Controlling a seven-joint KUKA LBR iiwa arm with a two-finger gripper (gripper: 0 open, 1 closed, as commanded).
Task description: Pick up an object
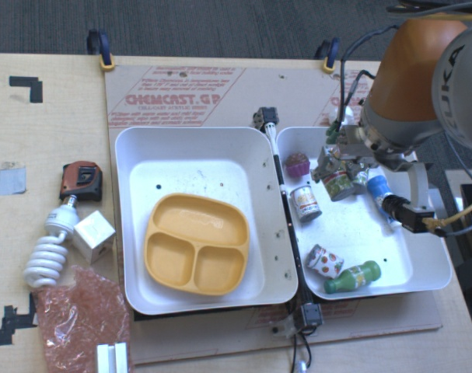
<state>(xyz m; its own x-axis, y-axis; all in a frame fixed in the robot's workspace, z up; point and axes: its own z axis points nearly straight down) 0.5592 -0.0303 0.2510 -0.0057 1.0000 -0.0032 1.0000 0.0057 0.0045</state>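
Two shallow white plastic bins with rounded corners sit side by side on a pale board. The left bin (134, 208) holds one thing: a matte yellow-orange tray (195, 243), rounded and moulded into three compartments, lying flat toward the near side. The right bin (430, 274) holds six small items: a purple cup-like piece (298, 163) near the far-left corner, a short can (305, 203) with a printed label just below it, a crumpled red-and-white packet (323, 260) toward the near edge, a glossy green bottle (352, 277) lying on its side just beside that packet, a blue-and-white tube (379, 188) toward the right, and a dark green and red jar-like object (338, 183) in the far middle. The gripper (340, 165) hangs low over that jar, at or just above it; how its grip stands cannot be told, since the metal wrist parts and cables crowd the spot. The arm's smooth orange band (410, 68) fills the upper right. On the bench left of the bins lie one white spiral bulb (50, 247), one white cube (94, 231), one orange-and-black tape measure (81, 180) and one pink bubble-textured bag (80, 317).
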